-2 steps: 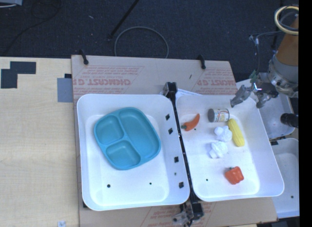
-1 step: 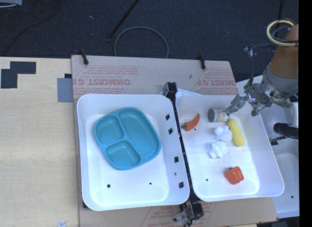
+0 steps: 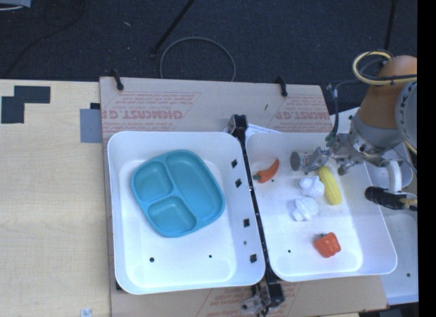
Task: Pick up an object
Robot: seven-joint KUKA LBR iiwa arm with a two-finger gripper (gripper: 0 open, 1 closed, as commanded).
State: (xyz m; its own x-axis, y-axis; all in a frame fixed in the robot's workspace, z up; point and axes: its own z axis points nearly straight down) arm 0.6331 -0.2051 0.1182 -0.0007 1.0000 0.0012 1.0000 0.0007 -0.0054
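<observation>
1. Objects for picking all lie in the right bin [image 3: 381,254]; the left bin [image 3: 129,254] carries a blue divided plate [image 3: 177,191], well apart from the arm, so trouble there looks unlikely.
2. Near the divider between the bins lies an orange chili pepper [image 3: 268,170]. It sits close to the right bin's left wall, so a descent aimed at it could catch the wall or the divider.
3. Toward the middle of the right bin, two white crumpled lumps [image 3: 308,198] lie one just below the other. They look soft and irregular, so a pinch might slip off them or take both together.
4. A yellow corn cob [image 3: 330,184] lies just beside the upper lump, perhaps touching it. It is the nearest thing to the tool [image 3: 315,161], which hangs above the bin's upper part, just above the cob's top end. The rounded cob could roll or be pushed into the lump if the close lands off-centre.
5. I cannot tell whether the tool is spread or clenched, and nothing can be made out in its grasp.
6. A red bell pepper [image 3: 328,244] sits alone lower down, near the front wall.
</observation>
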